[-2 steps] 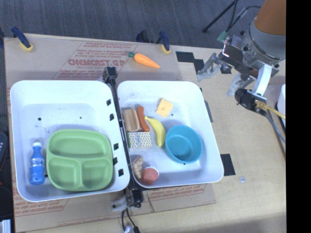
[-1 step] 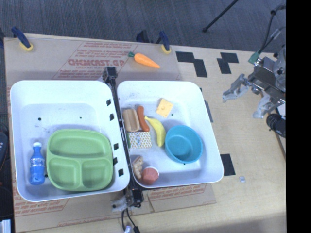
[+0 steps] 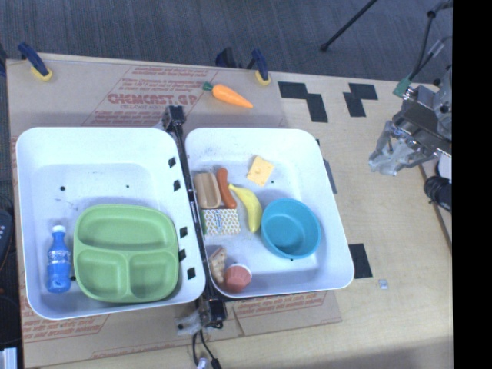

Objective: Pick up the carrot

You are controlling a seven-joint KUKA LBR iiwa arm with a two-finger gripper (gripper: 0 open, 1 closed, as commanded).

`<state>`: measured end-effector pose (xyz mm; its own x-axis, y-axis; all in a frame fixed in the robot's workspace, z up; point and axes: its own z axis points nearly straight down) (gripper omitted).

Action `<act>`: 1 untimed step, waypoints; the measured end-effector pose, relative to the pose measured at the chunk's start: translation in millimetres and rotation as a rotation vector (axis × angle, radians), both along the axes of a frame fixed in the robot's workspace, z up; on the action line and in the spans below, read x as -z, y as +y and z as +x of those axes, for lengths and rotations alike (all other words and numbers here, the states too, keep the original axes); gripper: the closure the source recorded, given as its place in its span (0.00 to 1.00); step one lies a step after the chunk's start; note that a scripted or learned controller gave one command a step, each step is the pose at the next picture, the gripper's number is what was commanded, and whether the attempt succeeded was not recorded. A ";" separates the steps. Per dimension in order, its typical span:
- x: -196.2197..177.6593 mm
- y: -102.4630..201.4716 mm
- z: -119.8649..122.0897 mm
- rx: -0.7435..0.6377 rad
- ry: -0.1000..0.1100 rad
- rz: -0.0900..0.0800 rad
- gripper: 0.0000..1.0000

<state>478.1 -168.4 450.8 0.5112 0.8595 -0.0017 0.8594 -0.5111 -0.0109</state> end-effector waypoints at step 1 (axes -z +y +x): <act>143.8 12.9 -2.8 -0.070 0.008 0.002 1.00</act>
<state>475.3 -155.5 306.9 0.4496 0.8932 -0.0036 0.8931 -0.4496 -0.0188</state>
